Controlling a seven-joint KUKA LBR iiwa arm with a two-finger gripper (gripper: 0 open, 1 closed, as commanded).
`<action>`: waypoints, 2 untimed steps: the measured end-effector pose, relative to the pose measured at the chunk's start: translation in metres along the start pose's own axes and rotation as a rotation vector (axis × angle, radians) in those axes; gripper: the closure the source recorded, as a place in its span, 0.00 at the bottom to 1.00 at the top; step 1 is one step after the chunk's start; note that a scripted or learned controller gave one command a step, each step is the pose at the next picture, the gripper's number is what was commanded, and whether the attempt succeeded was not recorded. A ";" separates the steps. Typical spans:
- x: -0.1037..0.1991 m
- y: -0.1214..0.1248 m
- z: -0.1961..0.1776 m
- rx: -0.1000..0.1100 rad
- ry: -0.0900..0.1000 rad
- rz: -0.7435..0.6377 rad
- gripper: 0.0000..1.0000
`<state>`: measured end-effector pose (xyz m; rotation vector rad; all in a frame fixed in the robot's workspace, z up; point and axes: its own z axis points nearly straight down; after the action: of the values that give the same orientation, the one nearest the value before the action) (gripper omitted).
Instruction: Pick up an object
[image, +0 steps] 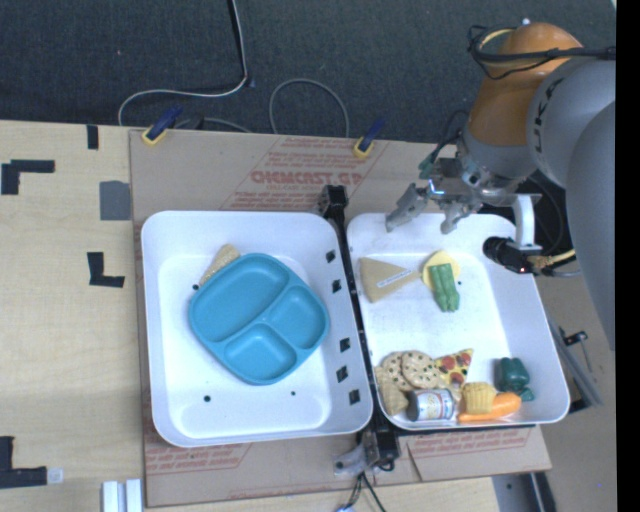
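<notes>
step: approach | my gripper (429, 212) spread, holding nothing, above the corn cob (443, 281); next: descend over it, then clench

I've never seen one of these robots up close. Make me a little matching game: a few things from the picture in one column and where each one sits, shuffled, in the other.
Things:
1. blue divided plate
2. gripper
3. cookies
4. green pepper

Places:
A. near right corner of the right bin
B. in the left bin
C. above the far rim of the right bin
D. near left part of the right bin

Pairs: 1-B, 2-C, 3-D, 4-A
</notes>
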<state>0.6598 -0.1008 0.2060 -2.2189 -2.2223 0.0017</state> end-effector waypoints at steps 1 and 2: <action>-0.102 -0.041 0.034 0.003 -0.003 0.009 0.00; -0.079 -0.027 0.123 -0.004 -0.002 0.001 0.00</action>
<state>0.6325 -0.1801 0.0829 -2.2237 -2.2240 -0.0007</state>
